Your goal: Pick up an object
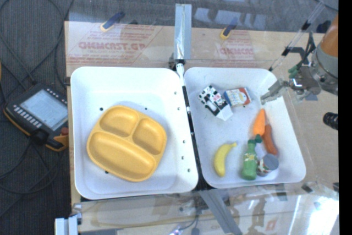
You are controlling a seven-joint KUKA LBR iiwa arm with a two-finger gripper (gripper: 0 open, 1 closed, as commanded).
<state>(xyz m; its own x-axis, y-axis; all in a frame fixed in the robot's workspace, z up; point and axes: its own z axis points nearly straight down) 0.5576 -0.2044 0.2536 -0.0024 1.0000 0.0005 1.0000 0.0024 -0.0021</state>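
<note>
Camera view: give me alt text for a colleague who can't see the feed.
The grey arm's claw hovers at the upper right rim of the right shallow white bin, which holds a yellow banana, orange carrot, green bottle and two small cartons. The left white bin holds a yellow sectioned plastic tray.

The robot arm (328, 58) is grey, with a rounded orange part near the top at the picture's right side. Its gripper (270, 96) is made of grey metal bits, with a thin silver finger sticking out to the left. Thin dark cables and a small green spot sit on the grey part.
</note>
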